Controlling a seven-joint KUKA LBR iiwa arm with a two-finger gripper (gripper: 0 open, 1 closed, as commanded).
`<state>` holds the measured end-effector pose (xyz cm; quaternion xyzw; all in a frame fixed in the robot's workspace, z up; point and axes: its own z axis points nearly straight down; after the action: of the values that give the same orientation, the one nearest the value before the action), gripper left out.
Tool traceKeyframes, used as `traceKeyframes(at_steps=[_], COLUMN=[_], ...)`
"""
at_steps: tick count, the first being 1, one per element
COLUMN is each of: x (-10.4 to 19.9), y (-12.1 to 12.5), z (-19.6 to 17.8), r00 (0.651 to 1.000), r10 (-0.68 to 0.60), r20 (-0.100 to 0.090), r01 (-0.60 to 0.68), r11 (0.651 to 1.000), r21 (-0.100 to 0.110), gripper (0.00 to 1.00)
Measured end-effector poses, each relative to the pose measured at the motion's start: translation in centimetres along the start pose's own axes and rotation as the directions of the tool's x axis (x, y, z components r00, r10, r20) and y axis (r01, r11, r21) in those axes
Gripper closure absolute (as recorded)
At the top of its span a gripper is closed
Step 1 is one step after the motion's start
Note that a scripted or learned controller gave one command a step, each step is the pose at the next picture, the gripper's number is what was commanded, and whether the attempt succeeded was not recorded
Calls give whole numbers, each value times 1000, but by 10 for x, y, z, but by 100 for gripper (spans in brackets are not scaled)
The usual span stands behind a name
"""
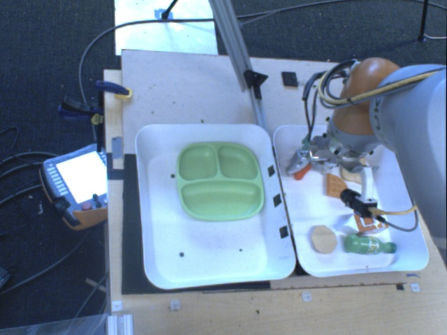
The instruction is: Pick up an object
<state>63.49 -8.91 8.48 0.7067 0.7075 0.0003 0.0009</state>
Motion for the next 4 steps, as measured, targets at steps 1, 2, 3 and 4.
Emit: traceKeyframes(at_steps=[1, 2, 3, 4], x=[0, -9, -1, -1], y=[2, 2, 11, 12], z=[-13, -74, -125, -180], r00=[1000, 1000, 1000, 1000], r10=[0, 1, -4, -4], r20=[1, 0, 0, 0], r01=[0, -1, 4, 4], r11=[1000, 1000, 1000, 1000], r21=[-5, -6, -7, -6], gripper=[100, 100, 100, 100])
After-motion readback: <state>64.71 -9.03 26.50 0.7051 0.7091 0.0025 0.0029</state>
